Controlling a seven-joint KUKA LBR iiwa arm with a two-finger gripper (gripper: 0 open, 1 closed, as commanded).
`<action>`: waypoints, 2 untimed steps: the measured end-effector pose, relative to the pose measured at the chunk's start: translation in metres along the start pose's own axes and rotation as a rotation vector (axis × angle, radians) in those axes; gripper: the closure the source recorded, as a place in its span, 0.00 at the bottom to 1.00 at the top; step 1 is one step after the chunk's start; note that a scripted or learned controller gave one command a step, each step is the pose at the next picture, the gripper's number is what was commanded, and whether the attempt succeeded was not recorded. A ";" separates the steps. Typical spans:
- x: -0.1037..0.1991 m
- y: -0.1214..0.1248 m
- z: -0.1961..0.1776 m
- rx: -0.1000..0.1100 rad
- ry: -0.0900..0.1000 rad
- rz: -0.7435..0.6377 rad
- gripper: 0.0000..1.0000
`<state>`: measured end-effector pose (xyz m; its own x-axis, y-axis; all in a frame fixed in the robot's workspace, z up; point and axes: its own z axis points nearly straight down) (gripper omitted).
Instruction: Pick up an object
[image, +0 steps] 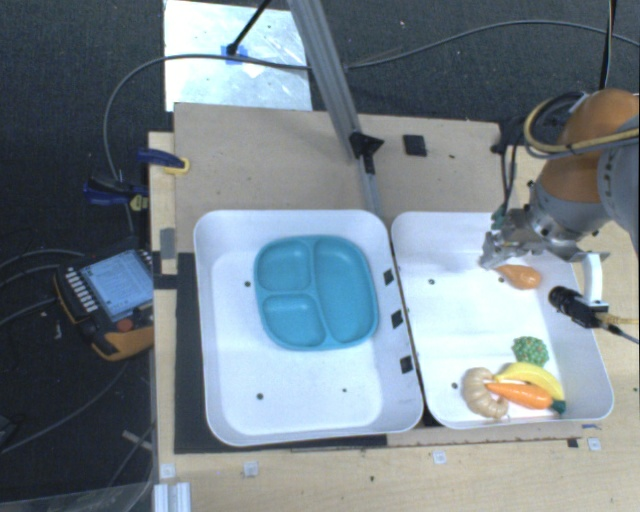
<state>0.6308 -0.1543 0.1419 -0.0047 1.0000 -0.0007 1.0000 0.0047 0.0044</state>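
At the near edge of the right bin (440, 330) lies a small heap of toy food: a tan, knobbly piece (483, 392), a carrot (520, 395) against it, a banana (533, 376) just above the carrot, and a green broccoli (530, 349) just beyond. The left bin (225, 360) holds a blue divided plate (315, 292) toward its far side. Farther back in the right bin, an orange-tan oval object (520, 276) lies on the floor just below the gripper (503, 250), touching or nearly touching it; whether the claw is clenched or released cannot be told. The arm (585, 150) enters from the right.
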 end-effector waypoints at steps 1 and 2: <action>0.003 0.010 -0.060 -0.002 -0.001 -0.002 1.00; 0.004 0.009 -0.105 -0.003 -0.001 -0.003 1.00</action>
<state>0.6396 -0.1507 0.2466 -0.0074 1.0000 -0.0013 0.9999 0.0074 0.0069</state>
